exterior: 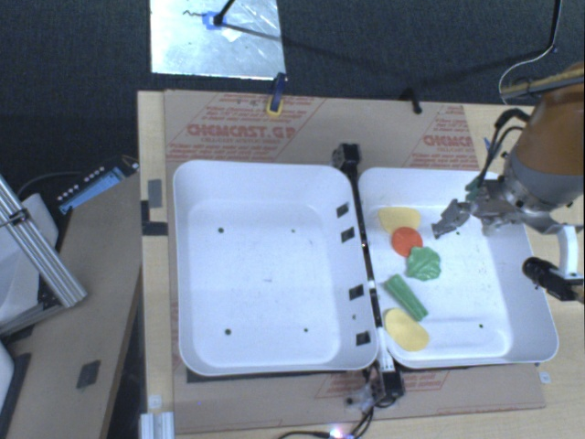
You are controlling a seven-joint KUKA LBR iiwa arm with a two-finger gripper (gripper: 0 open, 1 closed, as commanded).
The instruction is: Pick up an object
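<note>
The bench [302, 117], covered with a printed brown board, carries two shallow white bins side by side: the left bin [265, 263] and the right bin [512, 327], whose inner walls touch along a seam studded with black clips. The grey arm [548, 167], with its orange band above the wrist, reaches in from the right and hangs over the upper part of the right bin. Its gripper [450, 219] points left and slightly down toward the objects, its tip just right of the topmost ones and apart from them; nothing can be seen between the fingers, and whether they are spread or closed cannot be told from this angle. The objects lie in a loose column along the left side of the right bin, close to the seam. The green stick [404, 297], the longest piece, has its long axis on a diagonal, running from upper left to lower right, its lower end just beside the yellow lump [407, 330] at the bottom of the column, which is itself stretched on a similar diagonal. At the top lies a flat yellow piece [399, 218], wider than tall, its long axis near horizontal. Beneath it, touching or nearly so, is the round orange-red piece [407, 240], and just below right of that the ruffled green leafy piece [423, 263], which has no clear direction.
</note>
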